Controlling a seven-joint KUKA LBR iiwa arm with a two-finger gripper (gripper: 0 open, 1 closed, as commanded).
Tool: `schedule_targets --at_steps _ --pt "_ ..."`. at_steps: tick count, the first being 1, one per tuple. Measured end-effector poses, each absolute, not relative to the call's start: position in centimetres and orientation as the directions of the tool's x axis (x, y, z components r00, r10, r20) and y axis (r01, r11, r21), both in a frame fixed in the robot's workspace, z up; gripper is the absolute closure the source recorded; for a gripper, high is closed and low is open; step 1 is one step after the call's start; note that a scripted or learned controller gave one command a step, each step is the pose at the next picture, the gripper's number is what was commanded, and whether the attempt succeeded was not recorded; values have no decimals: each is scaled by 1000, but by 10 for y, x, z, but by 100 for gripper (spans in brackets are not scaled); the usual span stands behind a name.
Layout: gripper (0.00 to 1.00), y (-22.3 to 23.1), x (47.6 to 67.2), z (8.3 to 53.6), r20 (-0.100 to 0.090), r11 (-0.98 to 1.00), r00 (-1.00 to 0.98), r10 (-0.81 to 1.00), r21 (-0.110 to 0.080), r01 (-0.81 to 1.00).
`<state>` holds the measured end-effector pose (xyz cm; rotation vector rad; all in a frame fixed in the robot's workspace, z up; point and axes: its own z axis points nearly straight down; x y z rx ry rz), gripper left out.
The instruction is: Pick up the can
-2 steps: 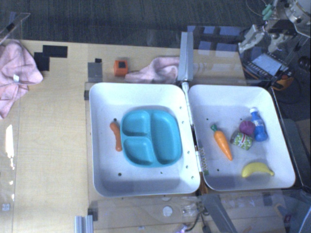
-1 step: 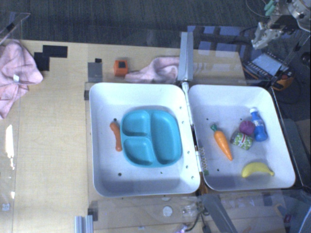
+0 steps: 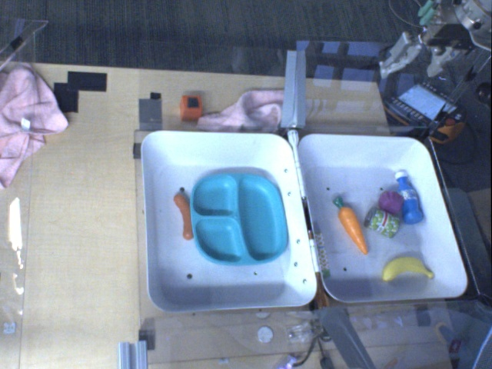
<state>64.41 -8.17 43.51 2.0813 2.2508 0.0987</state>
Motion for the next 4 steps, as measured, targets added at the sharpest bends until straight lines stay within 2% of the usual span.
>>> schedule_targets --at_steps 1,2,3,4 --pt "100 -81 646 447 -14 84 -83 996 106 991" --pt "0 -81 646 447 -14 84 -83 996 106 991" --pt "100 -81 647 459 -18 90 -88 996 114 989" --pt "100 -80 649 472 -21 96 -94 995 123 988"
